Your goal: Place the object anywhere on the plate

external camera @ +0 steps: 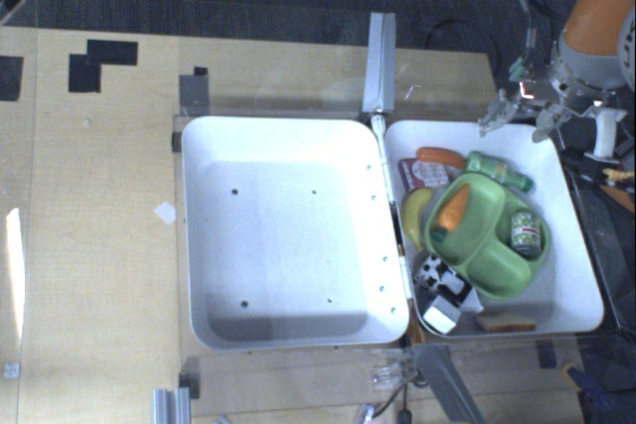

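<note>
A green plate (489,248) with several lobes lies in the right bin (581,278). An orange carrot (452,209) rests on the plate's left lobe, and a small round can (527,231) sits on its right lobe. My gripper (520,121) hangs above the bin's far right corner, up and to the right of the plate. It is open, with nothing between its fingers (494,119).
Around the plate lie a green bottle (500,171), an orange sausage (440,156), a maroon packet (425,176), a yellow banana (415,213), black-and-white dice (429,271) and a brown stick (505,323). The left bin (288,233) adjoins on the left.
</note>
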Tool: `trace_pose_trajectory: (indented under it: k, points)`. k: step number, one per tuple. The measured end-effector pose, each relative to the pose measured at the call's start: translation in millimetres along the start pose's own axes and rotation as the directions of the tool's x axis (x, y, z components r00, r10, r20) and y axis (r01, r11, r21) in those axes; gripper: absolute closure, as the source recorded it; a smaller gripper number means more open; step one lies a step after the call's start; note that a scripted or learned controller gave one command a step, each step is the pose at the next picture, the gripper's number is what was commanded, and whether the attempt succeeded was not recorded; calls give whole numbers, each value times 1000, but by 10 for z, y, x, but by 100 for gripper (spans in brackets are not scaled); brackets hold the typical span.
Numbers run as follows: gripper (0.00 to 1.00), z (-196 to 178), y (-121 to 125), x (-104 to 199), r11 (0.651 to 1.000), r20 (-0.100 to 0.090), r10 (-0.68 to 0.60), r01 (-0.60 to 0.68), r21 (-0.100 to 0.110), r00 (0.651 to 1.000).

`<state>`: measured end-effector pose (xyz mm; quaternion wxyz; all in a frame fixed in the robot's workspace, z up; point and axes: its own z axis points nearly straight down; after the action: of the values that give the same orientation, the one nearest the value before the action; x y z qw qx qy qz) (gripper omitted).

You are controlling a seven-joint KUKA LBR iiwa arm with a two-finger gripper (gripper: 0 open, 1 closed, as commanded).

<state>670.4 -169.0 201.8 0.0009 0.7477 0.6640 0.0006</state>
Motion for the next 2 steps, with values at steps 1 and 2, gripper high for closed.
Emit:
trace_pose_trajectory:
  k: [1,2]
  points:
    - [0,-1296,-29,291,975,1,223,-223,-2,975]
    - [0,-300,-1,-43,970,2,241,-241,3,970]
